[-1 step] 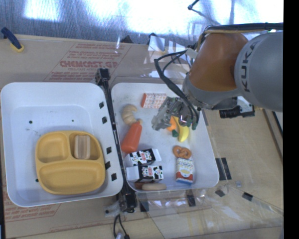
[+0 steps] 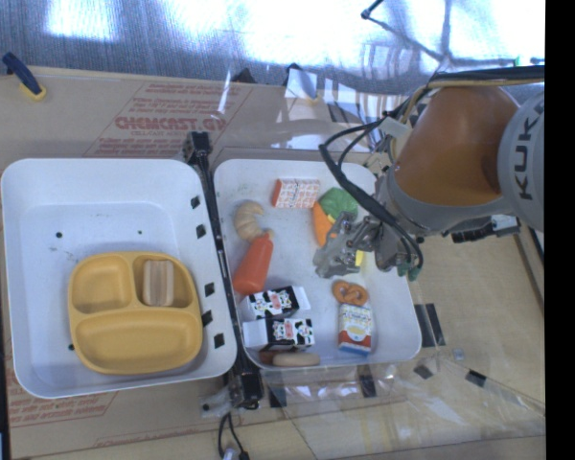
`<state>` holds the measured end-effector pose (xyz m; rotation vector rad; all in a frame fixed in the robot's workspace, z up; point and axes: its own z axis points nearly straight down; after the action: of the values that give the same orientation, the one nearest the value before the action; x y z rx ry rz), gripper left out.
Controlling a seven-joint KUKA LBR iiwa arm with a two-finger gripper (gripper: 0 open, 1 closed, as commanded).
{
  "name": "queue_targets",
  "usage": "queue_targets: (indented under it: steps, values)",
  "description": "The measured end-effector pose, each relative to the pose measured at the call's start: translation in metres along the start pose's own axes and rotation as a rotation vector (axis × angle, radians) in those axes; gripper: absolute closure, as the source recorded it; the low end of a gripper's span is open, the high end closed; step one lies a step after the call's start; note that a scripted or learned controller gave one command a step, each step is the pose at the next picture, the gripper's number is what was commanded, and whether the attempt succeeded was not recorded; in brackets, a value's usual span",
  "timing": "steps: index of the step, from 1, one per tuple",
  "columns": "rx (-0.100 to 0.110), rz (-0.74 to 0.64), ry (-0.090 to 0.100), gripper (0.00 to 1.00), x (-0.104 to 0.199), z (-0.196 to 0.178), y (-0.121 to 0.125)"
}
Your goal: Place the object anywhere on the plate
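Note:
A yellow divided plate (image 2: 134, 338) lies in the left bin (image 2: 38, 209), with a tan bread slice (image 2: 157, 282) in its upper right compartment. My gripper (image 2: 339, 253) hangs low over the right bin (image 2: 393, 305), just below an orange and green carrot toy (image 2: 328, 211) and above a pretzel (image 2: 350, 292). Around it lie a red bottle (image 2: 254, 264), a beige croissant (image 2: 248, 218), a wafer box (image 2: 295, 193), two cow-patterned milk cartons (image 2: 278, 316), a sausage (image 2: 287, 358) and a small orange juice box (image 2: 356, 328).
The black divider (image 2: 207, 228) runs between the two bins. The arm's grey and orange body (image 2: 455, 156) overhangs the right bin's upper right corner, with cables looping beside it. Cardboard (image 2: 125, 113) lies behind the bins.

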<state>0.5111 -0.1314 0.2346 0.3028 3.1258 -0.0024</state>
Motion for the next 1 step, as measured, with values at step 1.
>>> queue_targets:
  steps: [1]
  values:
    - [0.0,0.0,0.001,0.0,0.0001,0.0004,0.0003]
